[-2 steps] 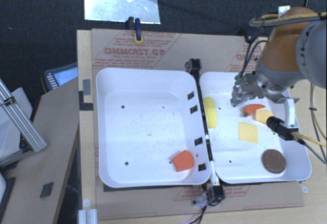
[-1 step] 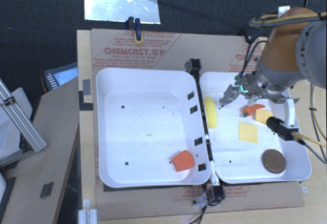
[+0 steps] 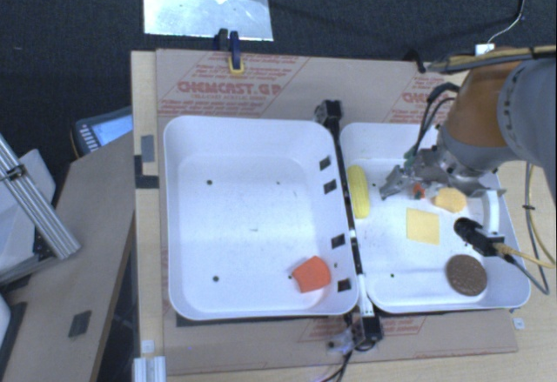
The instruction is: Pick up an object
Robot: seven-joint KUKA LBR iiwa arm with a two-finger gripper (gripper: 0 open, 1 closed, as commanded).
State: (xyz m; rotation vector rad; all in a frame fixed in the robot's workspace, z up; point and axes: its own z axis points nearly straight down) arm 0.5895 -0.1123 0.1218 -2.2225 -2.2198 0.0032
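My gripper [image 3: 402,178] hangs low over the upper middle of the right bin [image 3: 435,302], on the grey arm with its orange band [image 3: 479,110] that reaches in from the right. Just left of it lies a long yellow corn-like piece [image 3: 358,190] by the divider. A small orange bit [image 3: 419,191] sits right under the gripper's body. A rounded yellow lump [image 3: 450,199] lies to its right, a flat yellow square [image 3: 424,226] below it, and a brown disc [image 3: 466,274] near the front right corner.
An orange wedge [image 3: 311,273] rests in the front right corner of the left bin [image 3: 200,145]. A black connector with a yellow cable [image 3: 477,237] hangs over the right bin's right side. Black clips [image 3: 331,115] line the divider between the bins.
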